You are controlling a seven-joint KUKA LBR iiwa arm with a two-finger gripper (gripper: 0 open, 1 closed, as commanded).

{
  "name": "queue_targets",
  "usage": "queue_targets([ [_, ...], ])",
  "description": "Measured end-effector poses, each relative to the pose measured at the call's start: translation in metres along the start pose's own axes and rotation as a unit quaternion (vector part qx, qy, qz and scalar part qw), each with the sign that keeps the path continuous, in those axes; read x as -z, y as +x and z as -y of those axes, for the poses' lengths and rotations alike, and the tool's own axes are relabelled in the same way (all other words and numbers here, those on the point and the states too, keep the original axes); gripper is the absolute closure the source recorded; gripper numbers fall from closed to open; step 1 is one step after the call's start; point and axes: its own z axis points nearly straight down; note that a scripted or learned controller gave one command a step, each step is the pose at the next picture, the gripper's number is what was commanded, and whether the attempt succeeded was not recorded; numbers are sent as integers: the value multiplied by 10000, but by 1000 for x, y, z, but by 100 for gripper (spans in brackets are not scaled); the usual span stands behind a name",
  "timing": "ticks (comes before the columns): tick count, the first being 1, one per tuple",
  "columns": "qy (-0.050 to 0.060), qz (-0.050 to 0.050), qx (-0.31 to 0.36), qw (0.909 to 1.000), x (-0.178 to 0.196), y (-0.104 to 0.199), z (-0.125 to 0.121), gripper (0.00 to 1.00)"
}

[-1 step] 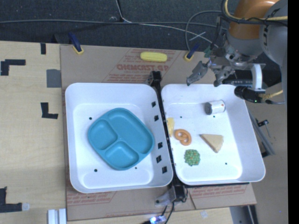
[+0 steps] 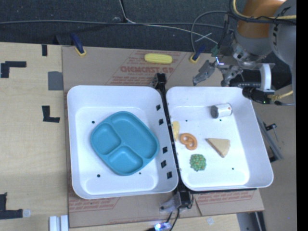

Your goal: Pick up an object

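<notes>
Two bins (image 2: 77, 129) | hand (image 2: 215, 73) spread, grasping nothing | arm (image 2: 262, 8) cut off at frame top

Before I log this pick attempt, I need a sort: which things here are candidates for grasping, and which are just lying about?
Pick candidates, right bin: small can, pretzel, wedge, green lump.

Lying about: blue tray in left bin, yellow item on cardboard, blue clamps.
</notes>
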Motion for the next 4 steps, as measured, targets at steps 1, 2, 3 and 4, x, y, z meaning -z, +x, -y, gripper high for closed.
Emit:
queue_targets([
  [1,28,2,0,10000,-64,1,6,0],
  [2,29,2,-1,10000,-121,-3,-2,0],
  [3,34,-1,1,10000,-180,0,9,0],
  [4,5,-1,10,10000,-166,1,7,100],
])
